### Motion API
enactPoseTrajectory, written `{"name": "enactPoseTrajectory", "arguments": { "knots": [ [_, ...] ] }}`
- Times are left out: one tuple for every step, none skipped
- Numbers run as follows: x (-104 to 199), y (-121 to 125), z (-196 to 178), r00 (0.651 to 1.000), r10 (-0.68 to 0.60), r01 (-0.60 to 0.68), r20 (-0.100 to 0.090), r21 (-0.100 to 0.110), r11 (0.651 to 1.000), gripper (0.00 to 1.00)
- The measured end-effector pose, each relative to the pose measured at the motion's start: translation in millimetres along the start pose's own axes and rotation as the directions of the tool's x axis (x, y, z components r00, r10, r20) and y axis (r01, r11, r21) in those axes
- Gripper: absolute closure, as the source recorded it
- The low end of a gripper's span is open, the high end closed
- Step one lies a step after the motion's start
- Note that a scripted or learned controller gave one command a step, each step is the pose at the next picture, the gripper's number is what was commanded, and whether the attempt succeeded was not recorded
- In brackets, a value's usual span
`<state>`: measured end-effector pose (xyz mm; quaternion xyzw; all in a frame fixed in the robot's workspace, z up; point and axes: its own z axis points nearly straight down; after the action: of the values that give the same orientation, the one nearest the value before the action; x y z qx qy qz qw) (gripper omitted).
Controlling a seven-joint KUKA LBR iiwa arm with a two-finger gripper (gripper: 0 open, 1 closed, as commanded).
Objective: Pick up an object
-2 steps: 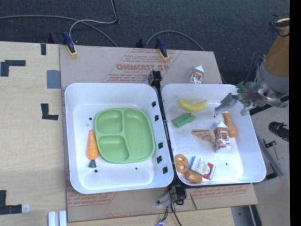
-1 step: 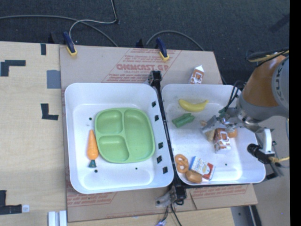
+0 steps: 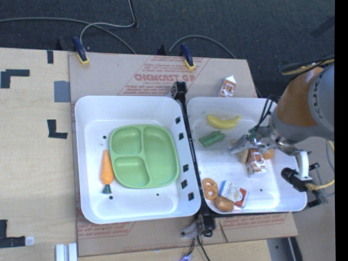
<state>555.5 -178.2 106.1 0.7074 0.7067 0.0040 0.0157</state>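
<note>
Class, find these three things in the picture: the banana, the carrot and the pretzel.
banana (image 3: 223, 122), camera view, middle of its curved body.
carrot (image 3: 106, 167), camera view, middle of the orange root.
pretzel (image 3: 209, 186), camera view, centre of its twisted loops.

I'm looking at a robotics lab: my grey-and-orange arm at frame right, two white bins on clamped cardboard atop the counter, black tape marks at left, cables trailing over dark carpet.

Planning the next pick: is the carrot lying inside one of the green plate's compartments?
No, the carrot lies on the left bin's floor beside the green plate's left edge.
</note>
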Motion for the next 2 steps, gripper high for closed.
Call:
{"name": "enactPoseTrajectory", "arguments": {
  "knots": [
    [1.5, -1.8, 1.4, 1.0, 0.001, -0.001, 0.004, -0.006, 1.0, 0.0],
    [1.6, -1.8, 1.6, 1.0, 0.0, 0.0, 0.004, -0.007, 1.0, 0.0]
  ]
}}
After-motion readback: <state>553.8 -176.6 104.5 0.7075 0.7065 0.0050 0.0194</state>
